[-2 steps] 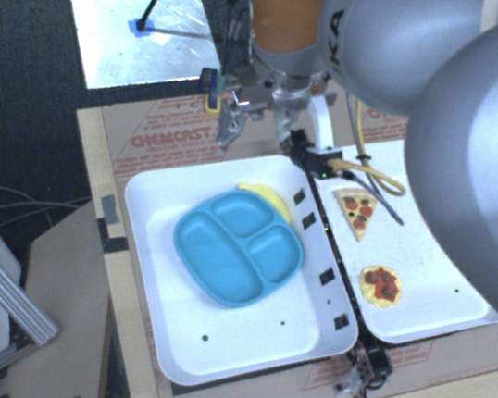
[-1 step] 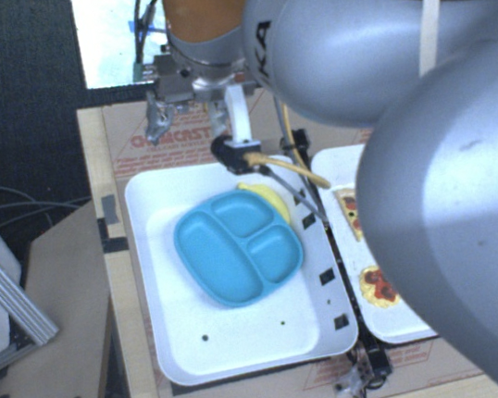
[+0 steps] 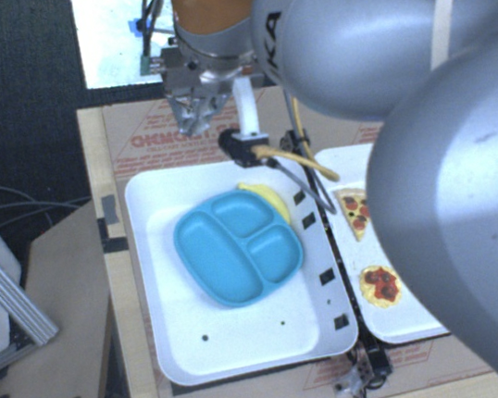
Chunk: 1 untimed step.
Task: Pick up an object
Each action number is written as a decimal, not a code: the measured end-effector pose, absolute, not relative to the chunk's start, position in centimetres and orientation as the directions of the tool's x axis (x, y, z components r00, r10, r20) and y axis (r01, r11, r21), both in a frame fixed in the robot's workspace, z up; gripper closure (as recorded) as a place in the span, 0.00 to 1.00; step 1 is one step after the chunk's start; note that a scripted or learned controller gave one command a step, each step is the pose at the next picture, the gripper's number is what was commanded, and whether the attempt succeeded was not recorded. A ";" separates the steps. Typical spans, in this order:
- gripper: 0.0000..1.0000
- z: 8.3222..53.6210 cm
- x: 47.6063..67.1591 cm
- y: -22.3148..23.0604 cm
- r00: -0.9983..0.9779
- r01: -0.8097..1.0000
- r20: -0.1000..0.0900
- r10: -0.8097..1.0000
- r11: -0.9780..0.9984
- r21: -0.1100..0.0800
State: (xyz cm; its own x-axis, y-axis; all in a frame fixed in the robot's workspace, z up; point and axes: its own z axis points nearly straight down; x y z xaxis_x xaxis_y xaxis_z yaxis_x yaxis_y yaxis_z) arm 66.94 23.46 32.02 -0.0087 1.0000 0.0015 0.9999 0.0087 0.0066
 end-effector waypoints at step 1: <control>1.00 24.1 66.9 20.0 0.001 1.000 -0.001 1.000 -0.001 0.000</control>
State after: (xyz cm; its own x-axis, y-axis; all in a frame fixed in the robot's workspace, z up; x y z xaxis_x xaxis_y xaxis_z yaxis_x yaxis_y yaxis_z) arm 66.86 20.04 24.13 0.0008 1.0000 -0.0005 1.0000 -0.0008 -0.0001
